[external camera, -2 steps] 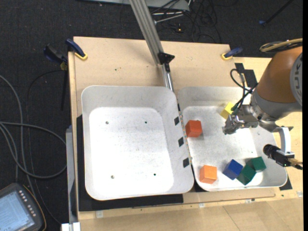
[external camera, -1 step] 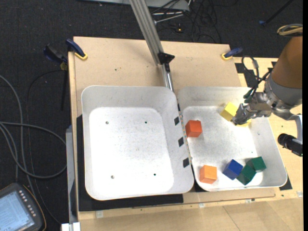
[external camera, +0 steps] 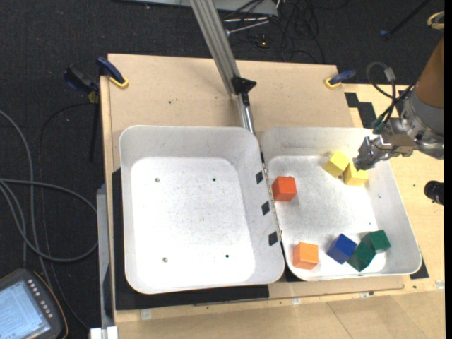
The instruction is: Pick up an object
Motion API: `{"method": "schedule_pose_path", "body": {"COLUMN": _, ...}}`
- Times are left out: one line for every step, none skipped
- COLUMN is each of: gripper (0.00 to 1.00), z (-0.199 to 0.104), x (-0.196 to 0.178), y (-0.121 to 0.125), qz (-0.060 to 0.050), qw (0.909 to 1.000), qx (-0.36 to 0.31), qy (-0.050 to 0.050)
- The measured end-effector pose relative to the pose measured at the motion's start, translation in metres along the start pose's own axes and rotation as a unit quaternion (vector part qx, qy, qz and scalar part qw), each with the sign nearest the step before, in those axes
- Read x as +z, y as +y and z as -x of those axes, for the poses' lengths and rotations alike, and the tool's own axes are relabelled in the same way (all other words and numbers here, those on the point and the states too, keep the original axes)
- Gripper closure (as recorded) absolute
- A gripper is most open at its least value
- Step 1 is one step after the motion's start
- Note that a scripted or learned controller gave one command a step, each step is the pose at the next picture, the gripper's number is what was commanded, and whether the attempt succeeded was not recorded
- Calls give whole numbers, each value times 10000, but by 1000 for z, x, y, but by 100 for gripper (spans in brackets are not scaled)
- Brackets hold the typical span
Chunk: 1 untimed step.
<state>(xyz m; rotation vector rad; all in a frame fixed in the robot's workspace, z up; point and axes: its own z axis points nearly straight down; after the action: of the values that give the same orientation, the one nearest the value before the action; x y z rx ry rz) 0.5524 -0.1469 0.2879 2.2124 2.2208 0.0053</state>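
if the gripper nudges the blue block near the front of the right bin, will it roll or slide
The small blue cube-shaped block has flat faces, so it would probably slide, not roll. It looks rigid and likely light. It sits against a dark green block, so a push may shift both.

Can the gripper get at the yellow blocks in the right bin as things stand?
Probably yes. The gripper sits right beside the two yellow blocks near the far side of the right bin. Nothing lies on top of them, and the other blocks are well apart, nearer the front.
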Motion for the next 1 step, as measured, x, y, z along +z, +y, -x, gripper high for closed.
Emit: {"method": "schedule_pose_path", "body": {"gripper": 100, "z": -44, "x": 14, "y": 11, "qz": -40, "qw": 10000, "qx": -15, "qy": 14}}
